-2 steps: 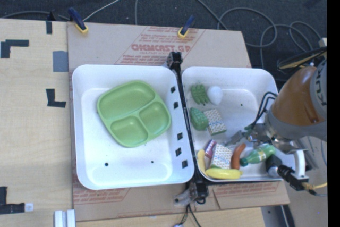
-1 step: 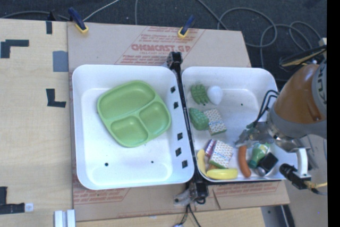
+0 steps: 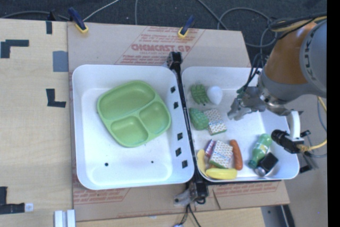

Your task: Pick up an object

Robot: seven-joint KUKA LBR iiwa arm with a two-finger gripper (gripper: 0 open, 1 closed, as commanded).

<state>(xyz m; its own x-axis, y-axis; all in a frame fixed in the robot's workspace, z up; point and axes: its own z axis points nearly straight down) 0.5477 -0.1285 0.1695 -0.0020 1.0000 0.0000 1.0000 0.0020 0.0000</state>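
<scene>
Two bins: left (image 3: 85,130) holds green tray (image 3: 134,112); right (image 3: 241,74) toys.

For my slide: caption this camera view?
Gripper above right bin of toys; green plate in left bin.

Wooden bench (image 3: 32,130) bears cardboard sheet (image 3: 154,48); two white bins, left bin (image 3: 85,167) and right bin (image 3: 289,170), side by side on cardboard.

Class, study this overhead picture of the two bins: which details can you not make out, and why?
- Gripper: finger state, too small and blurred.
- Green bottle: label unreadable, too small.
- Yellow banana: partly hidden under the patterned box.
- Arm: cut off by the right edge.
</scene>
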